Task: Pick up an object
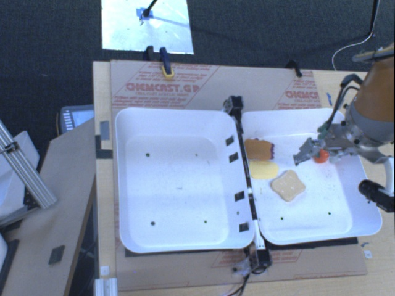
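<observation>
Three small items lie in the right bin (pixel 345 227) near its left wall, with the claw (pixel 307 153) hovering beside an orange piece (pixel 320 156), grip state unreadable; the toast slice (pixel 287 185) looks light, stiff, best pinched across its edges.

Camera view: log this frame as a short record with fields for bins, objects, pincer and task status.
left bin: bare white floor in view
right bin: holds four small objects
objects: brown-and-purple piece, flat yellow piece, toast-shaped piece, small red-orange object
pincer: low over right bin, beside the red-orange object; finger state unclear
task status: no object visibly held
</observation>
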`<act>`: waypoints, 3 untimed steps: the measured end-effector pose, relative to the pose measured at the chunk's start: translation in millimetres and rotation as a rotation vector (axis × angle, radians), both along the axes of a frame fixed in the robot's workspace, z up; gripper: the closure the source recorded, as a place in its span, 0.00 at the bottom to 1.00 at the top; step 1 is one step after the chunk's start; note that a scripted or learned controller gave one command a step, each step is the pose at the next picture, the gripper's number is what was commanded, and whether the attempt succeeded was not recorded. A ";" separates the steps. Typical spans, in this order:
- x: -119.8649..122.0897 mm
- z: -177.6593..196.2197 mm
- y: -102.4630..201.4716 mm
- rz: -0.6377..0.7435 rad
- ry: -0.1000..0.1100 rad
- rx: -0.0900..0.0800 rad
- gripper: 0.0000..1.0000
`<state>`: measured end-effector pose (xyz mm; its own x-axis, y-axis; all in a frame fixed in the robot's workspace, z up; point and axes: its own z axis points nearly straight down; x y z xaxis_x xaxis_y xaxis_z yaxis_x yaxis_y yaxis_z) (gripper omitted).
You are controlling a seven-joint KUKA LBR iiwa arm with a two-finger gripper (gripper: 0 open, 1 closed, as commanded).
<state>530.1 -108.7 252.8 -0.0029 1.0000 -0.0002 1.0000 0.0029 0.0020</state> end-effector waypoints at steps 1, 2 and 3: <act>0.9 11.2 0.0 0.002 -0.003 0.000 1.00; 4.3 102.9 76.8 0.010 -0.011 0.002 1.00; -45.0 82.8 180.9 0.013 0.002 0.004 1.00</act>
